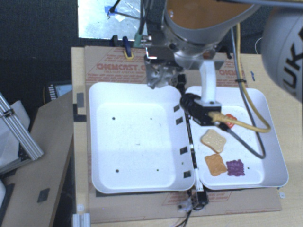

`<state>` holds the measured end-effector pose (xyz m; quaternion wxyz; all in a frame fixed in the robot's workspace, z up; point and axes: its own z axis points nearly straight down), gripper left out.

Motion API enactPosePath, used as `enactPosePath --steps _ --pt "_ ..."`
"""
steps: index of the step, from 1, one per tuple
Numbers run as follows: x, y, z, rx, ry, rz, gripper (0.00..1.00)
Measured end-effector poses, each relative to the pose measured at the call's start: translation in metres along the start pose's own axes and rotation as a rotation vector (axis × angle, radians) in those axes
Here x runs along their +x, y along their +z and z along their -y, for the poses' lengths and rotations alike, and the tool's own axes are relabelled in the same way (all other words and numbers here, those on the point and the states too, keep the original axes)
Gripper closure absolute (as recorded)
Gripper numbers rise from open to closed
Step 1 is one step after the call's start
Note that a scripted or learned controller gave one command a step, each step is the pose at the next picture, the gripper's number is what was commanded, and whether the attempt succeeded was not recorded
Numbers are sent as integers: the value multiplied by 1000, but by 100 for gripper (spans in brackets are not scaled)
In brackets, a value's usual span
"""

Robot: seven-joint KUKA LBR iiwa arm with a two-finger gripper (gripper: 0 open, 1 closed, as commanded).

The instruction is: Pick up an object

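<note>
Camera view, from my remote station. The grey arm with the orange band [208,6] comes in from the upper right and hangs over the far edge of the bench, above the seam between the two shallow white plastic bins. The gripper [158,77] sits at the far rim of the left bin [102,126], a grey metallic cluster seen from above. I cannot tell how its fingers stand: they blur into the wrist hardware, and I see nothing between them.

The left bin shows bare white floor with a few small dark dots. The right bin [270,126] carries all the loose items. Nearest the seam lies a pale tan cracker-shaped piece [213,140], tilted. Just below it, near but apart, lies a darker orange-brown square piece [215,164]. Just beside that, toward the right, is a small purple lumpy cluster [235,167]. A small red-orange item [229,120] lies further back, partly covered by a yellow cable [246,125] that runs across the bin from a black fitting [199,110] at the seam. A white post [208,85] stands above that fitting.

All four items lie on the right bin's floor, well apart from the gripper. Brown cardboard [116,65] with red print underlies both bins.
</note>
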<state>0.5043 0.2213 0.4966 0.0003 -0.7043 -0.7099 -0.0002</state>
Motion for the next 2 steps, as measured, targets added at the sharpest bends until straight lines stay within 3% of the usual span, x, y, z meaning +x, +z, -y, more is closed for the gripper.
enactPosePath --steps 1,2 --pt "13 154 20 13 3 6 100" --pt "12 296 21 15 7 7 100"
